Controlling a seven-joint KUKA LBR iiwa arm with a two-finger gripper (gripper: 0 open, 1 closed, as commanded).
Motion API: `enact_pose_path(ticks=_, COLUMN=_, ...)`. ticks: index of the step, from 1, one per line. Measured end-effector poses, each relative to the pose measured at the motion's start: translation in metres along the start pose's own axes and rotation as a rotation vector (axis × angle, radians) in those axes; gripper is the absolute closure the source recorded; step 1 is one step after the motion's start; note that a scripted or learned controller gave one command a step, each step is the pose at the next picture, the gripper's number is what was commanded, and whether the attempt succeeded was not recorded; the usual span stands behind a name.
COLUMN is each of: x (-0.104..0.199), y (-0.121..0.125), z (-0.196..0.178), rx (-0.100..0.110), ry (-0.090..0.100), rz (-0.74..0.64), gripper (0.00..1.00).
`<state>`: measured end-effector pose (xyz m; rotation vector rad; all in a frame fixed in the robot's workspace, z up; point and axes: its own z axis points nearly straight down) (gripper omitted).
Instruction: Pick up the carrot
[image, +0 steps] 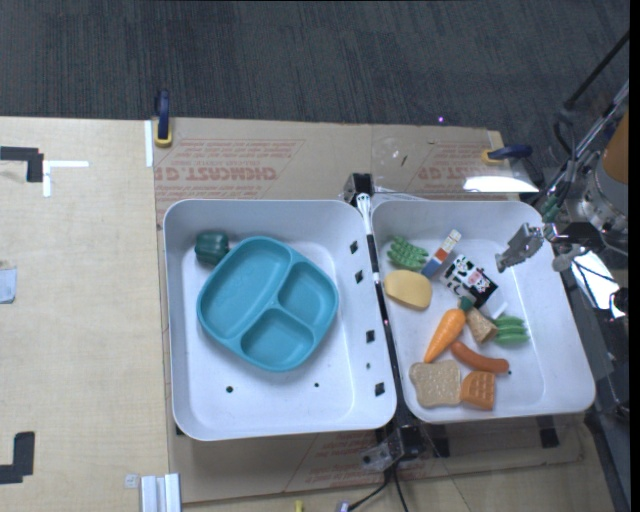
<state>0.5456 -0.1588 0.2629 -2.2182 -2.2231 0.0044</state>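
The orange tapered plastic carrot (445, 334) lies untouched on the floor of the right-hand shallow white bin (560, 385), thick end up by the black-and-white patterned block (470, 280) and tip pointing toward the tan toast slice (435, 383). The tool (545, 243) hangs over that bin's far right rim, well apart from the carrot and up-right of it, with nothing between its parts; whether it is spread or closed I cannot tell at this size. So the task looks to be at the approach step, with no grasp begun.

The next move calls for travelling from the rim toward the carrot, lining up across its slanted body, and coming down on its middle.

The carrot is crowded. A yellow rounded potato-like piece (408, 290) sits just up-left of it, a small brown wedge (481, 326) touches or nearly touches its right side, and a reddish sausage (480, 357) lies just below-right. A waffle-textured orange square (478, 391) sits below the carrot beside the toast. A descent could easily catch the wedge or sausage instead. Left of the carrot, the other bin holds a teal divided plate (268, 302).
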Motion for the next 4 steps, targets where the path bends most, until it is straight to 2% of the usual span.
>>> enact_pose_path(ticks=1, x=0.059, y=-0.004, z=0.105, rx=0.002, ry=0.001, rz=0.092, gripper=0.00)
enact_pose_path(ticks=2, x=0.053, y=-0.006, z=0.172, rx=0.001, ry=0.002, rz=0.049, gripper=0.00)
enact_pose_path(ticks=3, x=0.052, y=-0.005, z=0.163, rx=0.000, ry=0.001, rz=0.054, gripper=1.00)
enact_pose_path(ticks=4, x=0.111, y=0.030, z=0.072, rx=0.001, ry=0.000, rz=0.224, gripper=1.00)
